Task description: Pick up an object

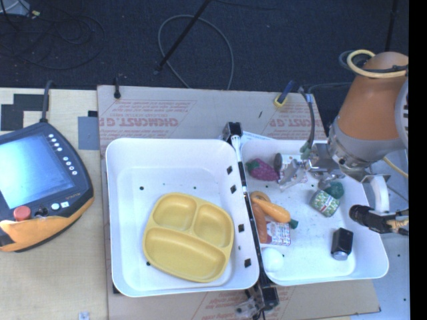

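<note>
I have the gripper low in the far half of the right bin, the arm reaching in from the right. The jaws look slightly parted, but they are small and cluttered here, so I cannot tell how far open they are, and I see nothing between them.

The nearest candidate is the purple piece, just left of the gripper near the bin's far-left corner. It looks like light, soft toy fruit with a bumpy skin; I'd judge it gives a little and should be pinched across its short width, not its length. The orange carrot lies near the divider, smooth and tapered, so likely to slip unless taken at its thick middle. The green can is tilted on its side to the right of the gripper; stiff, round, apt to roll. The black block sits nearer me and well apart from the rest, rigid and easy to square up on. A white ball rests in the near-left corner, tight to the wall.

Room is best in the bin's middle and near right. The purple piece and ball crowd the walls. The left bin holds a yellow tray.
</note>
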Controlling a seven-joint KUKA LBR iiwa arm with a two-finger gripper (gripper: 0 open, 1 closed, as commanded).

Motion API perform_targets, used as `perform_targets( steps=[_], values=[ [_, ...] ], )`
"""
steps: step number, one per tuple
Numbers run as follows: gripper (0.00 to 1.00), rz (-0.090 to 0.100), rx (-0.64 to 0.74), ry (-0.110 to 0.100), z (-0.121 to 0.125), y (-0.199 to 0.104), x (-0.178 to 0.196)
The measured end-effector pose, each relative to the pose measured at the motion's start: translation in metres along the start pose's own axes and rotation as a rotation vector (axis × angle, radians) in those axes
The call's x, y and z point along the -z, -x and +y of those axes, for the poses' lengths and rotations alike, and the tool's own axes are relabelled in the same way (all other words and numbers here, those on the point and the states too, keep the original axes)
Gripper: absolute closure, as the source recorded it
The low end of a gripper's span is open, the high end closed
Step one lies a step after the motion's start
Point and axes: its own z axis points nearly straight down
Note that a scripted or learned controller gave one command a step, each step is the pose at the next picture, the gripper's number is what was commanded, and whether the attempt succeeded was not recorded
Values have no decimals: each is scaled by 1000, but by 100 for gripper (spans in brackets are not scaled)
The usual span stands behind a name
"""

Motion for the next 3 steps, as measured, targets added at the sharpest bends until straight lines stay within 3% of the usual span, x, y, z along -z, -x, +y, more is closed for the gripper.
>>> perform_targets(
  steps=[1, 2, 3],
  values=[
    [0, -2, -3, 0, 12, 55, -26],
    [0, 1, 0, 6, 30, 77, -124],
    [0, 1, 2, 4, 92, 59, -155]
  ],
)
